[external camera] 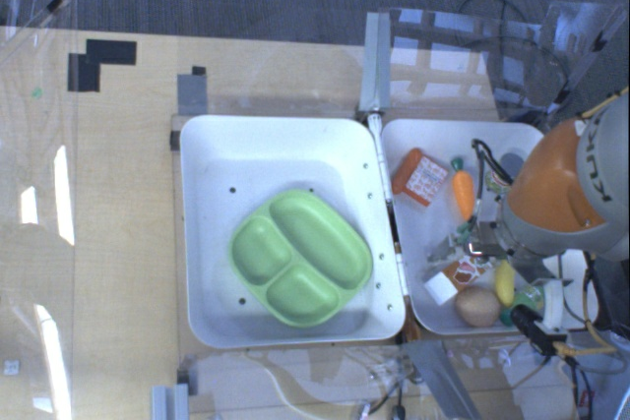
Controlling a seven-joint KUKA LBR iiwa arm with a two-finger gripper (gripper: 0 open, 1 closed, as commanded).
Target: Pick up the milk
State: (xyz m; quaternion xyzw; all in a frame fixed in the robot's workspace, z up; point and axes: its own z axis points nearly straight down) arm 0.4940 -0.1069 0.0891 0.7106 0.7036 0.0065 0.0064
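In the right bin (433, 141), a small carton with a white end and a red-orange body (450, 280), which I take for the milk, lies near the front wall. My gripper (470, 246) hangs low just above and behind it, below the arm's orange band (556, 182). Whether it touches the carton is unclear. A second, red-orange box with a white label (422, 177) lies at the back left of the same bin, apart from the gripper.
A carrot (463, 195) lies beside the red box. A brown potato (477, 307), a yellow fruit (504, 282) and a green item (528, 295) crowd the front right, next to the carton. The left bin (212, 172) holds a green divided plate (300, 257).
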